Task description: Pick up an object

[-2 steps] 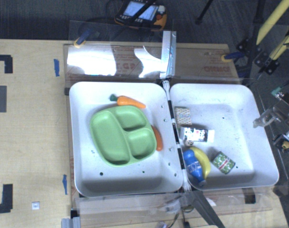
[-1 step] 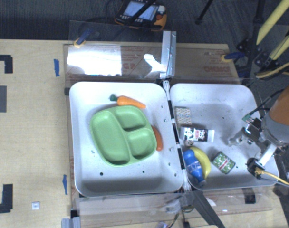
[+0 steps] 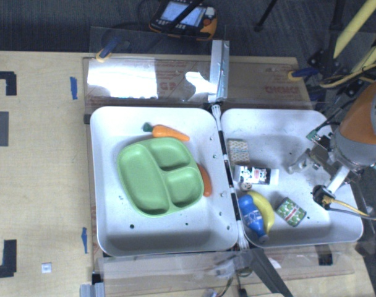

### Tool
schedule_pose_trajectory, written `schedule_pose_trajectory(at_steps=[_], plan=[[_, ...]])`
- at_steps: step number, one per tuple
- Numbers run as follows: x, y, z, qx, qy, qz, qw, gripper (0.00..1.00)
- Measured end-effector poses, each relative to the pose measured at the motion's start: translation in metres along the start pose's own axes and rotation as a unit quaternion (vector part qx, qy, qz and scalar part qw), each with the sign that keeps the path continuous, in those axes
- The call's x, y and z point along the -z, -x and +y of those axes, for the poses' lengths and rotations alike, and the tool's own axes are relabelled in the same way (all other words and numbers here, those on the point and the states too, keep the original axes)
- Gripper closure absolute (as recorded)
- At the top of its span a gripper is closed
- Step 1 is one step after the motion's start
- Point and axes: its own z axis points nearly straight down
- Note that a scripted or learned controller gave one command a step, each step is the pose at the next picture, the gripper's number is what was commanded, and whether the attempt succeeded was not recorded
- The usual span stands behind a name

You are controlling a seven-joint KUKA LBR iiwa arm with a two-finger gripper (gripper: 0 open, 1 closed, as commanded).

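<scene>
Blue and yellow sit together at the near edge of the right bin (image 3: 336, 228): a blue bottle (image 3: 252, 216) lies against a yellow banana (image 3: 264, 208), both close to the divider between the two bins. Just beside them, toward the arm, a small green packet (image 3: 291, 211) rests on the bin floor, tilted. A little farther back lies a black-and-white carton (image 3: 256, 176), and beyond it a speckled tan square pad (image 3: 238, 150), both near the divider. At the right side of this bin the grey arm (image 3: 361, 129) with its orange band reaches in, and its pincer (image 3: 311, 159) hangs over the bin floor, apart from all the objects; whether it stands wide or narrow I cannot tell, and nothing shows between its tips. In the left bin (image 3: 107, 228) a green divided plate (image 3: 160, 175) takes up the middle. One orange carrot (image 3: 205, 179) lies touching its right rim, and a second carrot (image 3: 168, 132) with a green top lies just behind the plate. Both bins rest on the pale wooden worktop (image 3: 39, 166).
</scene>
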Motion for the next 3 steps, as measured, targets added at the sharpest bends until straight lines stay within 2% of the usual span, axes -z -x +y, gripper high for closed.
schedule_pose_trajectory(at_steps=[1,2,3], plan=[[0.036,0.033,-0.029,0.046,0.008,-0.008,0.9989,0.00],[0.002,0.018,-0.013,0.137,0.000,0.001,0.9906,0.00],[0.001,0.007,-0.009,0.160,0.005,-0.003,0.9871,0.00]])
